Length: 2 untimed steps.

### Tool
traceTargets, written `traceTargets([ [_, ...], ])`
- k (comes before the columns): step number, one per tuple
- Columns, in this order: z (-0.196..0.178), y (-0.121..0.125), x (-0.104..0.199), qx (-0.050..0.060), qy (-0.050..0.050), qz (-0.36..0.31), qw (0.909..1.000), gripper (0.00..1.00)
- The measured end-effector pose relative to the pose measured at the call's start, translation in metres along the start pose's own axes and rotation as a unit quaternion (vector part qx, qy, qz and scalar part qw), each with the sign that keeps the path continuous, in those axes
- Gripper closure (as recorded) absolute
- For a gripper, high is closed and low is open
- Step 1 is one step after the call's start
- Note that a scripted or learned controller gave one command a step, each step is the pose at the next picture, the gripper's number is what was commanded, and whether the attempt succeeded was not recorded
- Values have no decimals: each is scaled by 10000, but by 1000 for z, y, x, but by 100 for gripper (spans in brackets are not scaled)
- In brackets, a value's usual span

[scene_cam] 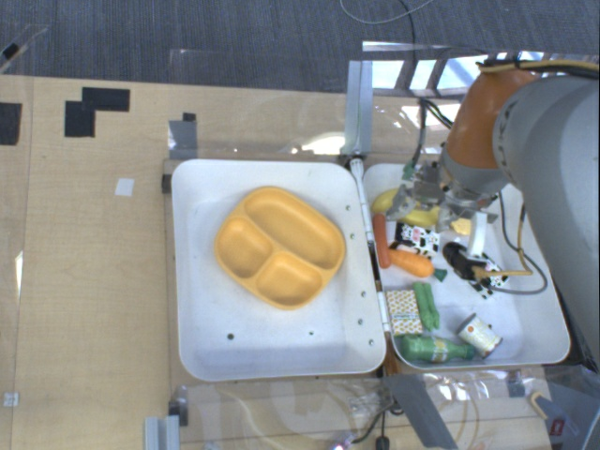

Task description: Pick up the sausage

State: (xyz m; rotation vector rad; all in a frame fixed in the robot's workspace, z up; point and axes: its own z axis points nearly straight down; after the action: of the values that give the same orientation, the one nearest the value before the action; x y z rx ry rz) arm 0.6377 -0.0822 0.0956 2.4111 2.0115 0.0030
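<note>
Camera view is showing my gripper (pixel 424 195) hovering over the right bin (pixel 544 331) near the sausage (pixel 379 240); I'm judging approach underway, descent needed next.

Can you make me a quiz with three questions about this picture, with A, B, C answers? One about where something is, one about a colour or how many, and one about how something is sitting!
1. Where is the yellow plate?
A. In the left bin
B. In the right bin
C. On the floor

2. How many sections does the plate have?
A. One
B. Three
C. Six

3. How is the green bottle sitting?
A. Standing upright
B. Lying on its side
C. Balanced on the plate

Answers:
1. A, it rests in the left bin, apart from the toys.
2. B, ridges split it into three hollows.
3. B, it lies flat along the near edge of the right bin.
</note>
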Motion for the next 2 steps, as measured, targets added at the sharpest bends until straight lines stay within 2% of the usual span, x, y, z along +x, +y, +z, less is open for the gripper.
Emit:
traceTargets([
  [1,5,-59,-63,-52,-8,-303,9995,0],
  [2,-7,-56,-60,-96,12,-314,9995,100],
])
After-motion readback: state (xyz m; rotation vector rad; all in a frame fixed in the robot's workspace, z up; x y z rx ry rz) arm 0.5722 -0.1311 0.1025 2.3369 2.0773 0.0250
